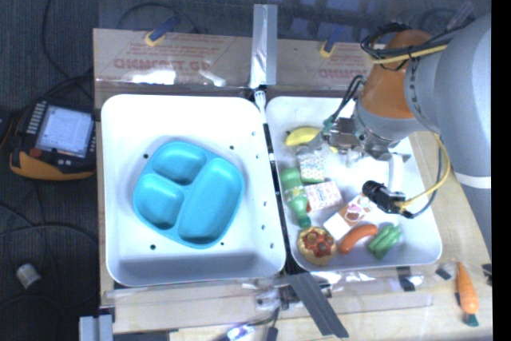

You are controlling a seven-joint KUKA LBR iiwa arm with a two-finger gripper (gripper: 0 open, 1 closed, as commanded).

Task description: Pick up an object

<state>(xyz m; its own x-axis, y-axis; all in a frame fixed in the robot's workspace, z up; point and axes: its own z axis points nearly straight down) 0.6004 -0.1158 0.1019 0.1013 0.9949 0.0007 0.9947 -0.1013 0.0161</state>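
While the grey robot arm (pixel 447 84) with its orange band reaches in from the right, its gripper (pixel 351 141) hangs over the upper part of the right-hand shallow white bin (pixel 423 243), just beside a yellow plastic banana (pixel 302 136) lying near that bin's top left corner. Whether the tool is spread or closed cannot be told from this slanted overhead view, and nothing is seen clamped in it. A black-and-yellow cable (pixel 415 200) loops down from the wrist across the bin's right half, ending at a small black fitting (pixel 375 192).

Toy food crowds the lower left of the same bin: a pale speckled square block (pixel 311 166) below the banana, a white box with pink print (pixel 323 195) under that, and a green bottle-like toy (pixel 294 196) along the bin's left wall. Nearer the front edge sit a round pizza-like disc with red topping (pixel 317 243), an orange-red sausage (pixel 357 237), a green pepper-like piece (pixel 386 239) and a small white-and-red piece (pixel 355 212), several of them touching.

Beside it, the left-hand white bin (pixel 128 120) holds a bright blue three-compartment plastic tray (pixel 188 192), set at a tilt to the bin's walls. An orange carrot-shaped toy (pixel 467 295) lies on the bench outside the right bin, at its lower right. A handheld control pendant (pixel 57 138) with a lit screen rests on the dark carpet, well apart to the left.
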